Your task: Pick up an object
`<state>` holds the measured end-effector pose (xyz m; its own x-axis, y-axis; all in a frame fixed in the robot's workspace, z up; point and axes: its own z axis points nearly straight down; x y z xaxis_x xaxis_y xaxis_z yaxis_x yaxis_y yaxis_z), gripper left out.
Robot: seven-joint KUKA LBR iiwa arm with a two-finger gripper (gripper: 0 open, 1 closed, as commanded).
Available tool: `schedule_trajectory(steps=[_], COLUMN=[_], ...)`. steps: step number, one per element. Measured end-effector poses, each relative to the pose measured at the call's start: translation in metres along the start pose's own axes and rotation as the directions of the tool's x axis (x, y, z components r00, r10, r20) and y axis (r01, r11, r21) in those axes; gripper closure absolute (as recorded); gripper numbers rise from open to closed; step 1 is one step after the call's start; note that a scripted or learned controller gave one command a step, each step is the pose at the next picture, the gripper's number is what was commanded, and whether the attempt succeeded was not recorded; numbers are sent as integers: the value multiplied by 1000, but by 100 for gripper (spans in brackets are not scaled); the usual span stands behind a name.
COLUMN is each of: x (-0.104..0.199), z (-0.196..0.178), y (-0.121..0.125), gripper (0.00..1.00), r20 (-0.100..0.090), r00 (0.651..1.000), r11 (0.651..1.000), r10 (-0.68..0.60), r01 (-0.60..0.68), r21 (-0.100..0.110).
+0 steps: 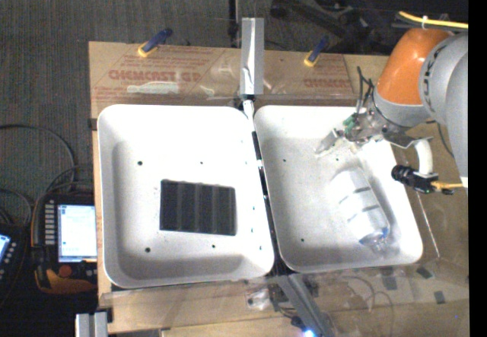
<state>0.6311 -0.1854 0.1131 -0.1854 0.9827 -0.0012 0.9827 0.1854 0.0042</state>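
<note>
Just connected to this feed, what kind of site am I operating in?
Most likely a robotics lab test cell: two white bins on a board clamped to the bench, the arm's end effector above a clear plastic bottle, and a teach pendant on the carpet.

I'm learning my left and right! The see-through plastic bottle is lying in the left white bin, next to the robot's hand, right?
Not quite. The camera view shows the clear plastic bottle lying in the right white bin, below the hand. The left white bin holds a dark ridged rectangular block.
</note>
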Motion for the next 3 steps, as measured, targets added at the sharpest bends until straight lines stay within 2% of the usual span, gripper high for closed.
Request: schedule_trajectory(steps=[1, 2, 3], x=[-16, -16, -16], z=[21, 9, 9], y=[-23, -21, -21], gripper=[0, 100, 0], r20=[1, 1, 1], r00=[1000, 1000, 1000], r11=[1000, 1000, 1000], r10=[-18, -19, -19], r01=[18, 19, 19], r21=[0, -5, -5])
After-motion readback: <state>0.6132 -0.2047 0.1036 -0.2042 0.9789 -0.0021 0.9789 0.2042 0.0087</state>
